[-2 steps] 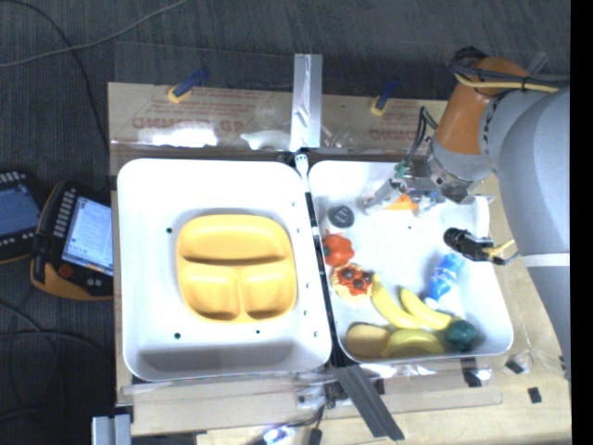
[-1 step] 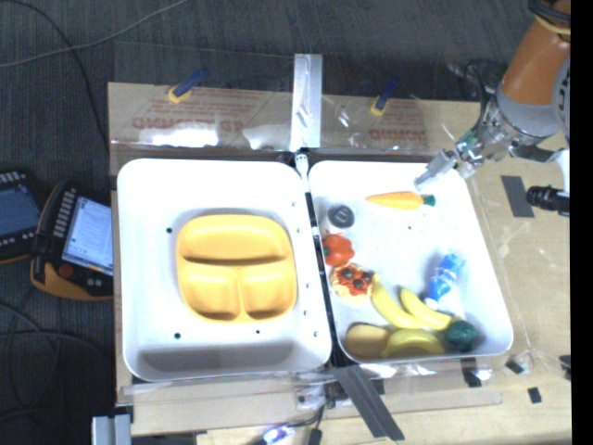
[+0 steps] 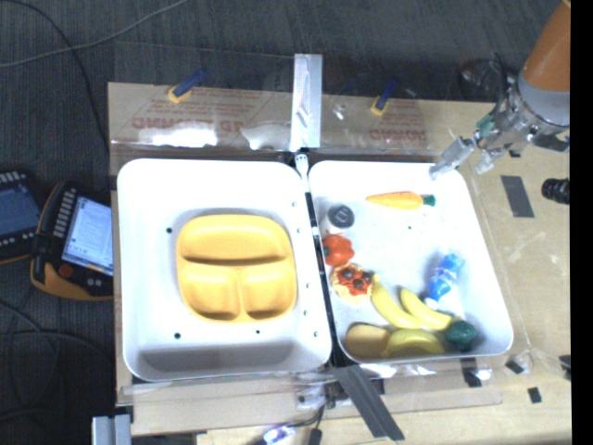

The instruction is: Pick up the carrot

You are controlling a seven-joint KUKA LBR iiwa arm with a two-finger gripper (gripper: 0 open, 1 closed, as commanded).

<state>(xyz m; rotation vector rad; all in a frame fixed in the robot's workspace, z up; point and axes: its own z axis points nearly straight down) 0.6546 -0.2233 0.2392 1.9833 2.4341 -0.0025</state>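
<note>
**Carrot lies alone at the far side of the right bin**

The carrot (image 3: 398, 199) is in the right bin (image 3: 489, 276), near its far wall. It lies flat, long and narrow, with a smooth orange body that gets thinner toward the left and a small green end on the right. Nothing touches it.

The end effector (image 3: 456, 158) is above the far right corner of this bin, just beyond the carrot and apart from it. Its thin metal fingers point down and to the left. Whether they are open or closed I cannot tell.

In the same bin there is a dark round disc (image 3: 341, 216) left of the carrot, a glossy red tomato-like piece (image 3: 338, 247), and a small red and orange object (image 3: 353, 280) below it. On the near side lie curved yellow bananas (image 3: 412, 310), a blue and white bottle (image 3: 445, 277), and a dark green round thing (image 3: 460, 335).

The left bin (image 3: 148, 248) holds a yellow plastic tray (image 3: 237, 265) with three shallow compartments and rounded corners. Both bins are white and smooth, standing on a pale wooden surface (image 3: 533, 276).
</note>
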